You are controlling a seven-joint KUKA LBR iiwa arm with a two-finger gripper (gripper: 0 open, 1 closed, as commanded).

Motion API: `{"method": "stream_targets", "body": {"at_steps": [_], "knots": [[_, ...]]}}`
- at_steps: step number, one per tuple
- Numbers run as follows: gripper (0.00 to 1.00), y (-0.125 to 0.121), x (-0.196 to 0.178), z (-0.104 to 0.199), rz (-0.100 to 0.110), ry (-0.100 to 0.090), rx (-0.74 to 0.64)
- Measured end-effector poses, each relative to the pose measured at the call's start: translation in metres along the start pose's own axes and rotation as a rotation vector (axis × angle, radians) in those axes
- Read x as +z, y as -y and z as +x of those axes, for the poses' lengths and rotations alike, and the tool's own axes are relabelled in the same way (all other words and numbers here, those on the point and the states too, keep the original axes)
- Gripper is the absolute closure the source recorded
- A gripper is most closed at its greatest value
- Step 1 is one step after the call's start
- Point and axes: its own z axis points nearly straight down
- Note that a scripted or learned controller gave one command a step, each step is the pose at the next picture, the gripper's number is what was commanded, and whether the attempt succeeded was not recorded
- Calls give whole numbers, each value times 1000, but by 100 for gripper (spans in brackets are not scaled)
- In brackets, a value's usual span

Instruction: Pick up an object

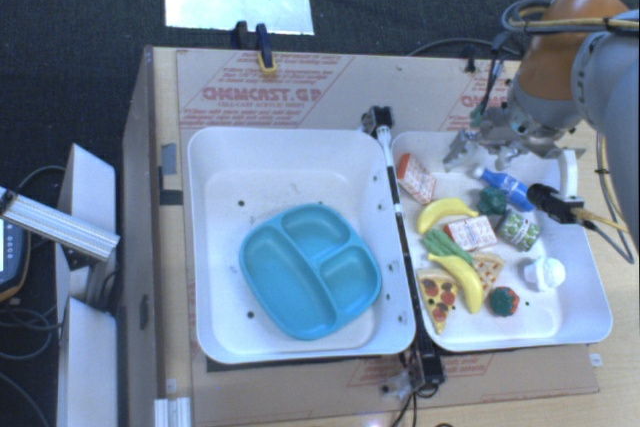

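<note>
The blue bottle [503, 182] lies in the far part of the right bin [590, 310], its long axis running left-to-right across the view with a slight downward slant. It sits just below the tool [487, 147], nearer to it than any other item. The tool's fingers stand apart, with nothing between them. Bananas [447, 212], a pizza slice [437, 293] and a small can [518, 229] lie closer to the camera. The left bin [215, 215] holds a blue divided tray [310, 268]. The tabletop [290, 90] sheet reads "CHEMCAST GP".

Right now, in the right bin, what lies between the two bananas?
In the camera view, a green bean-like vegetable lies between the upper banana and the lower banana; a red-and-white packet sits just to its right.
</note>
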Motion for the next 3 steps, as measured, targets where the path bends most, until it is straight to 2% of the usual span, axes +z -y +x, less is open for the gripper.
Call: {"method": "stream_targets", "body": {"at_steps": [1,2,3], "knots": [[0,-10,25,-30,-1,1,0],[0,6,52,-40,-1,0,-1],[0,47,56,-46,0,0,0]]}}
